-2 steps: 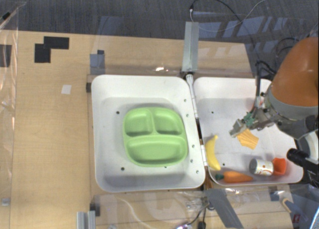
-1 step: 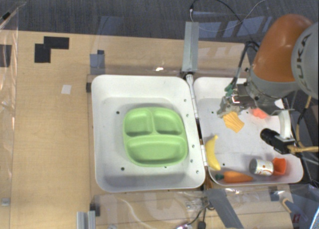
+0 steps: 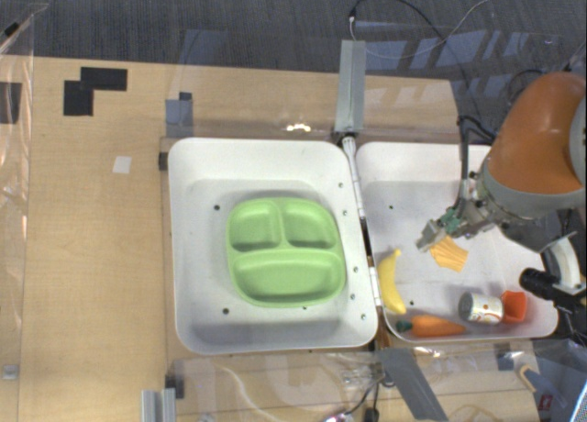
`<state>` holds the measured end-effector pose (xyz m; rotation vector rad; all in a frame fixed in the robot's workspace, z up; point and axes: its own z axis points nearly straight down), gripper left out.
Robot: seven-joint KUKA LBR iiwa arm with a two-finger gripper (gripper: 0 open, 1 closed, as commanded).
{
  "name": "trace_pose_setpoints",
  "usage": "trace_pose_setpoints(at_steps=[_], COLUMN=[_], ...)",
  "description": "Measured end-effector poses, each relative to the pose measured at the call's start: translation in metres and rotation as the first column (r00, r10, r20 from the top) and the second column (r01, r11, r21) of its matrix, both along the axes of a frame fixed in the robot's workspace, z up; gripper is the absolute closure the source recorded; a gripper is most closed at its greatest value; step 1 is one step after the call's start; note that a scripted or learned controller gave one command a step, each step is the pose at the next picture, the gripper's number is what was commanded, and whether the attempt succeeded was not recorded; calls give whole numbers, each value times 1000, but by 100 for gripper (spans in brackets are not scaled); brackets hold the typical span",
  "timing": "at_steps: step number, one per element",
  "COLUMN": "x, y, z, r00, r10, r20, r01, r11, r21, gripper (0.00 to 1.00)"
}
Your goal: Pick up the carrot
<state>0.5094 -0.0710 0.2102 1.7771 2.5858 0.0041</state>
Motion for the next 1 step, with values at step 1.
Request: trace_pose_setpoints(at_steps=[1], x=[2], y=[1], z=[11], r00=[1000], r10=[4], r20=[6], r01=[-4], r11=[1000], r21=[0], gripper=[100])
